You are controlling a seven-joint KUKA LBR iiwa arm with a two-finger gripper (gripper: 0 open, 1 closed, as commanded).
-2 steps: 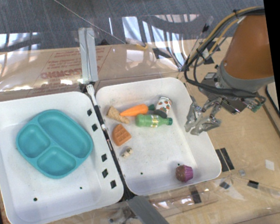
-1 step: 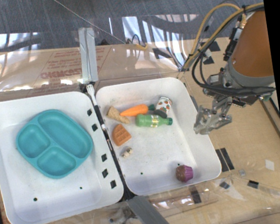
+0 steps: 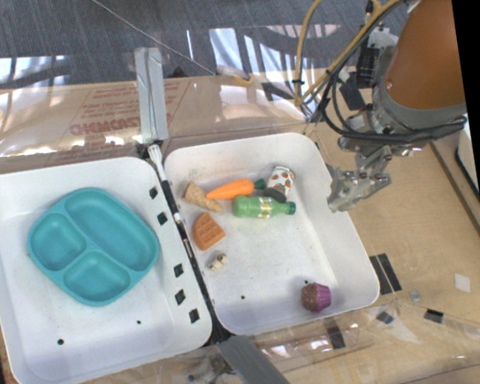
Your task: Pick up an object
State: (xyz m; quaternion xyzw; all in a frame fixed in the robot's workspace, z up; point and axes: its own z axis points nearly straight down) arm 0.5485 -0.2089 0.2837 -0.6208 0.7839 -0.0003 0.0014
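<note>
Purple-and-brown toy (image 3: 316, 296) sits nearest, at the right bin's (image 3: 347, 251) front edge; gripper (image 3: 356, 189) hangs just outside that bin's right rim, nothing between its fingers.
Can't tell finger gap from this angle. Right bin back row: tan cone (image 3: 196, 196), orange carrot (image 3: 230, 190), green bottle (image 3: 262, 206) lying flat, small patterned cup (image 3: 281, 177). Orange wedge (image 3: 208, 231) and small pale bit (image 3: 217, 260) lie below. Left bin (image 3: 32, 352) holds a teal divided plate (image 3: 92, 245).

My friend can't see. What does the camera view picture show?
A robot arm's tool hangs over the right edge of the right bin, holding nothing. That bin holds a carrot, a green bottle and other small toys. The left bin holds a teal divided plate.
</note>
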